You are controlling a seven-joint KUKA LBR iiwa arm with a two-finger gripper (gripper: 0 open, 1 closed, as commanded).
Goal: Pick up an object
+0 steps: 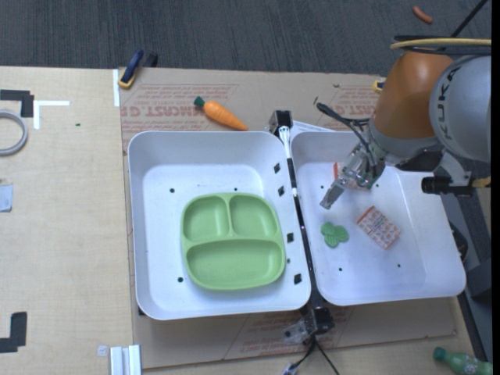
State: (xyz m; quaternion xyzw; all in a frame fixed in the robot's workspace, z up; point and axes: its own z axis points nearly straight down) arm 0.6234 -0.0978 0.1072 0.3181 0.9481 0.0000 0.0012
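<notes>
Even bright overhead light; soft shadows inside white bins; slight blur, mild glare on bin floors.

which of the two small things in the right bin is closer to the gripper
The small green piece, just below the gripper. The red-and-white packet lies farther off, toward the bin's right side.

A single fixed camera looks down at a slant from above the cardboard-covered bench, far enough back to take in both shallow white plastic bins whole. The bins sit near the middle of the frame. Beyond the bench's far edge lies dark grey carpet. The grey arm with an orange band enters right of the bins.
</notes>
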